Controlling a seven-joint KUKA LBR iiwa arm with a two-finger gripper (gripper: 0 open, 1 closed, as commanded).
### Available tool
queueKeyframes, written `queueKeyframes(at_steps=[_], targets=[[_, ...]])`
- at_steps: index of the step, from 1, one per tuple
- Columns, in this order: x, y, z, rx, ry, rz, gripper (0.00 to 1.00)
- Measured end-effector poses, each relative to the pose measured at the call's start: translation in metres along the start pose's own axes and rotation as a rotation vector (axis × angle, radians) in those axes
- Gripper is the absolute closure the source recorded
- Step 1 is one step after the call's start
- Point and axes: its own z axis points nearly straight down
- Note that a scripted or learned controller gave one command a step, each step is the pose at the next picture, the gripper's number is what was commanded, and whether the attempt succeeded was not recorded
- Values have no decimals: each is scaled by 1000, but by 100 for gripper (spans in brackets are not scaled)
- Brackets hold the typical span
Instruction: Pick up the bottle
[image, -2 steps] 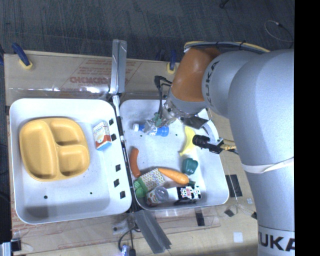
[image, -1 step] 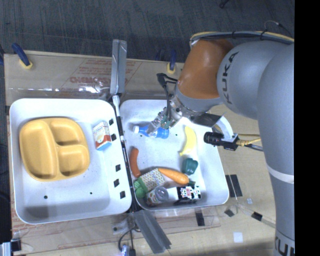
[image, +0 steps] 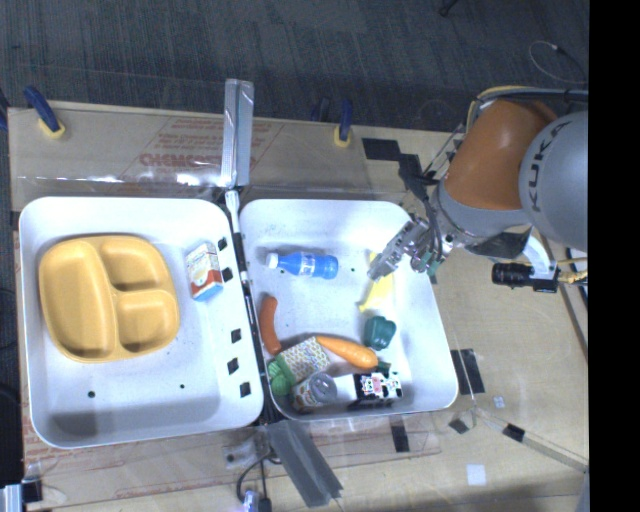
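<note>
Hovering gripper: above the right bin's upper right area, arm reaching in from the right.
Jaws: cannot tell whether parted or closed.
Blue bottle: lying on its side, left of the jaws, well apart.
Yellow item: just below the jaws.
Teal cup: further below.
Carrot: below, leftward.

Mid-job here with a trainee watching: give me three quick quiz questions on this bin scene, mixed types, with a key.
1. True or false: the blue plastic bottle with a white cap lies on its side in the right white bin.
2. Which bin holds the yellow divided tray? A) left B) right
3. Fill in: the pincer hovers over the right bin's ____ side.

Key: 1 true; 2 A; 3 right.
</note>
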Motion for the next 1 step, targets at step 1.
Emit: queueKeyframes(at_steps=[1], targets=[[-11,62,78,-1,1,188,100]])
